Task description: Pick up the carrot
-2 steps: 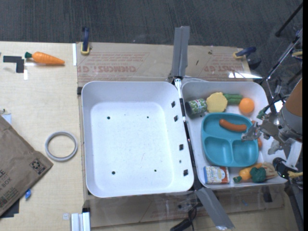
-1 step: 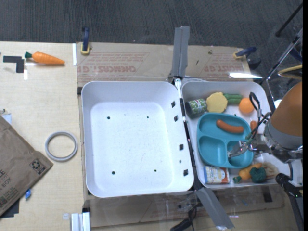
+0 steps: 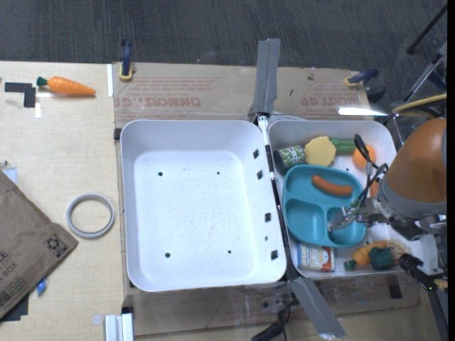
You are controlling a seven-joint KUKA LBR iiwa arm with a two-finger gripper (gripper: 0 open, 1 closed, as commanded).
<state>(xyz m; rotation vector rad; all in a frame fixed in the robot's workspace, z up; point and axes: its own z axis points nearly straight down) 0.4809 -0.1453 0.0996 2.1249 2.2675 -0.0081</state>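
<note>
A small orange carrot [image 3: 363,255] with a dark green top lies in the right bin [image 3: 389,137], near its front right corner. My gripper [image 3: 346,220] hangs low over the front right compartment of the blue divided plate [image 3: 307,219], just up and left of the carrot and apart from it. The grey wrist and the orange band [image 3: 425,163] hide the bin's right side. A second, larger carrot [image 3: 67,87] lies on the wooden bench at the far left, outside both bins.
The left bin [image 3: 142,148] stands beside the right one. A red sausage [image 3: 332,185] lies on the plate. A yellow item [image 3: 320,150], green pieces and a small packet [image 3: 316,257] crowd the right bin. A tape roll [image 3: 90,214] and cardboard box [image 3: 25,251] lie at the left.
</note>
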